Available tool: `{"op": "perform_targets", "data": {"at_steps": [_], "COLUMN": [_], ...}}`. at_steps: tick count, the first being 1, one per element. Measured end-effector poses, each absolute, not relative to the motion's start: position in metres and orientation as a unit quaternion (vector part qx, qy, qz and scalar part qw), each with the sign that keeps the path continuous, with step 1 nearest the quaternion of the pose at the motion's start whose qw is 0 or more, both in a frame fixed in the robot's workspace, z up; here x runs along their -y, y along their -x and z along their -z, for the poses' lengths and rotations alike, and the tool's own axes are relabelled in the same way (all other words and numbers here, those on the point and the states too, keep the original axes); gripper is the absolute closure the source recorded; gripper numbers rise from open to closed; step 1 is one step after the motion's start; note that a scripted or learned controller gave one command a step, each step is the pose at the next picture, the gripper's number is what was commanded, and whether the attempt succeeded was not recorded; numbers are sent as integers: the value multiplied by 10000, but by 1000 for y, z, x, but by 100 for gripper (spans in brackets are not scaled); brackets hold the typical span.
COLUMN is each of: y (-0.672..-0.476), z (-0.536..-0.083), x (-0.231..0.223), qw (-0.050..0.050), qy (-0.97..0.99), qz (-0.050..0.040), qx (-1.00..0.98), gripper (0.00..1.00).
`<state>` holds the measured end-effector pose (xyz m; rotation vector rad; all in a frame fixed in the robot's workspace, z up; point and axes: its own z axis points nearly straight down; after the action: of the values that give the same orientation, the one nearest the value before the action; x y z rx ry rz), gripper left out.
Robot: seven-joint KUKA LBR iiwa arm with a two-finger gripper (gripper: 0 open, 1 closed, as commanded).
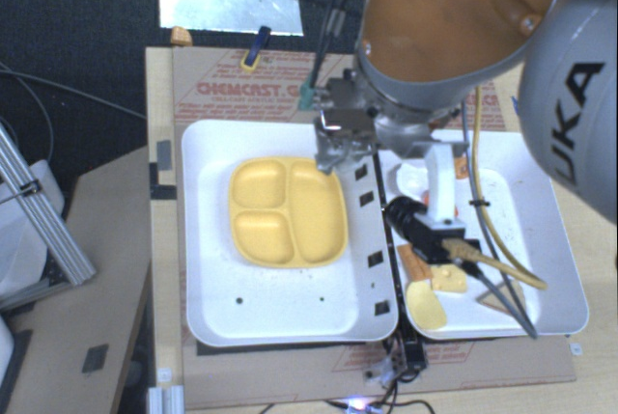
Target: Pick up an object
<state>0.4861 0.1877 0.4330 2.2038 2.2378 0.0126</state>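
A brown cardboard-covered surface (232,89) printed "CHEMCAST" carries two shallow white bins, the left bin (208,238) holding a yellow divided plastic plate (288,211), while the grey arm's jaws hang at its upper right edge, spread indiscernible.

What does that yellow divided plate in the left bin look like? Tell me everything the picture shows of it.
The yellow plate is a rounded-square tray with three wells: two smaller ones on its left, stacked one above the other, and one long one on its right. It looks like smooth, matte plastic, pale yellow throughout, and nothing lies in the wells. It lies flat and right side up on the floor of the left bin, toward the bin's upper middle. The arm's tool hangs at its upper right corner; contact cannot be judged.
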Motion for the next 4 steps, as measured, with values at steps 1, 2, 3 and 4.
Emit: {"op": "perform_targets", "data": {"at_steps": [1, 2, 3, 4], "y": [-487, -486, -488, -496], "z": [-442, -356, -372, -403], "x": [-181, -103, -108, -161], "qw": [11, -8, 14, 8], "qy": [-7035, -7097, -7049, -7041], "qz": [-28, 31, -22, -30], "qx": [-7107, -7045, -7093, -7101], "gripper": [100, 100, 100, 100]}}
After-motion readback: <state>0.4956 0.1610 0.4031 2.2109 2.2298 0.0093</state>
